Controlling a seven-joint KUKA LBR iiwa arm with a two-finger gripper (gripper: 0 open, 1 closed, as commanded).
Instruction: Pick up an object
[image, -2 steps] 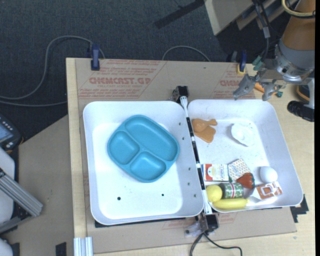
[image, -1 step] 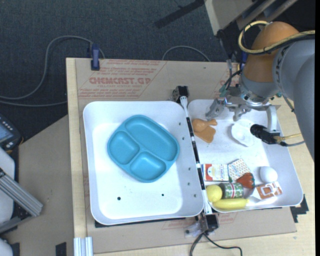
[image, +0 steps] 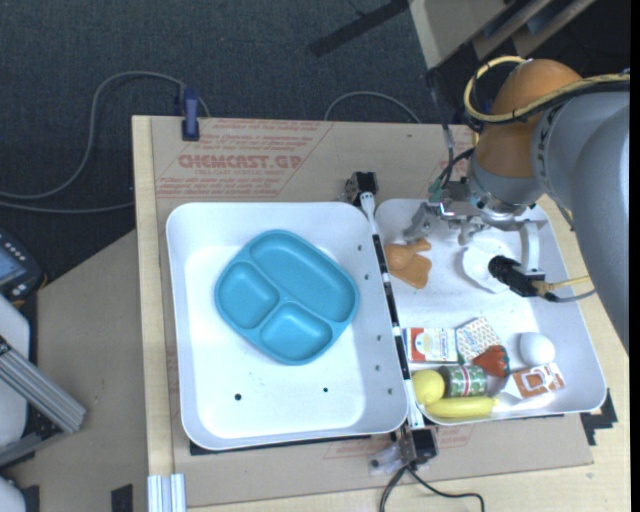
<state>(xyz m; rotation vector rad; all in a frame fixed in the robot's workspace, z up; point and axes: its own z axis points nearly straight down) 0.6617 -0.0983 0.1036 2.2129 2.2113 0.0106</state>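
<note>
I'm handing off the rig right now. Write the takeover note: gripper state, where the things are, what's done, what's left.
Gripper: low at the far end of the right bin, near the tan pastry-like item; nothing visibly held.
Right bin, near end: yellow banana, lemon, small can, white egg, snack packets.
Left bin: blue divided plate.
Done: no pick visible.
Left: grasp one object and lift it.

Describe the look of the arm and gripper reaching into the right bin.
The arm is smooth grey with a rounded orange band above the wrist. Thin cables loop around the band, one yellowish. The gripper below is dark metal, compact, with wires trailing beside it.
</note>
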